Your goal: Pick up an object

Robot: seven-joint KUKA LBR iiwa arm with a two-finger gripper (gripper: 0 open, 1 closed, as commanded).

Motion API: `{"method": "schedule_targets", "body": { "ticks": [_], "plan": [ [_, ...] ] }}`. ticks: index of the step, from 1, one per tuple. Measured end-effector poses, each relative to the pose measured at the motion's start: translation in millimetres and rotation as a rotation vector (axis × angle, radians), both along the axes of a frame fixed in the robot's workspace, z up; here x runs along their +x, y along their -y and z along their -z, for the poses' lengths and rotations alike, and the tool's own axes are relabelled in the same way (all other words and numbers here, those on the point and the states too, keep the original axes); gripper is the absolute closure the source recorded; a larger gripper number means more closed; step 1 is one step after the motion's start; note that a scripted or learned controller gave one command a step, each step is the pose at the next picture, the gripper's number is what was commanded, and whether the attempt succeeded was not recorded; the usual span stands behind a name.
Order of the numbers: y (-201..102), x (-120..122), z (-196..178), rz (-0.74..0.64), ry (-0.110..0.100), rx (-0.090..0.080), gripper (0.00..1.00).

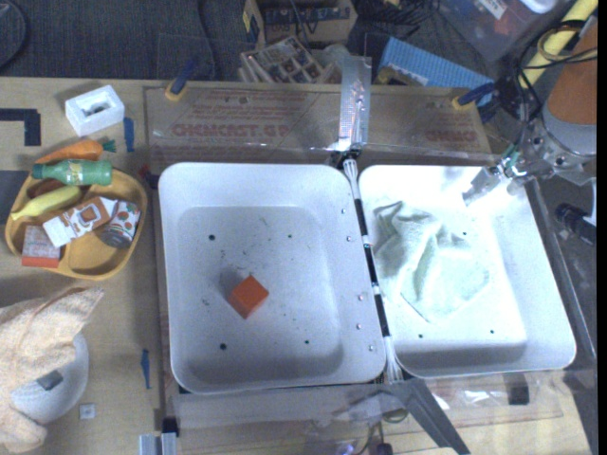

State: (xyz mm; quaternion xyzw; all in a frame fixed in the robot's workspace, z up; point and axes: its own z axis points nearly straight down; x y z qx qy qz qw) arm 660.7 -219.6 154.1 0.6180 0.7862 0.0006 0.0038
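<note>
Cloth [432, 259], pale green and crumpled, lies in the right bin [541, 344]. An orange block [248, 295] sits alone near the middle of the left bin [190, 207]. The pincer [479, 188] hangs over the right bin's far corner, apart from the cloth; whether it is released or clenched I cannot tell.

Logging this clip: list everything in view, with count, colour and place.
bins: two, white, side by side on bench
block: one, orange, left bin
cloth: one, pale green, crumpled in right bin
bowl: one, yellow, left of bins, holding toy food
small box: one, white, bench top-left
beige cloth: one, bottom-left
gripper: one, over right bin's far right corner
</note>
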Motion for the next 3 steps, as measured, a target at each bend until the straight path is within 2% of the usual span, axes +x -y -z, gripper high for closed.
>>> {"method": "schedule_targets", "body": {
  "ticks": [1,2,3],
  "plan": [
    [-14,0,-18,-0.006,0.0,0.001,0.0],
    [-46,-34,65,-0.152,0.001,0.001,0.0],
    [-46,-34,65,-0.152,0.001,0.001,0.0]
  ]
}}
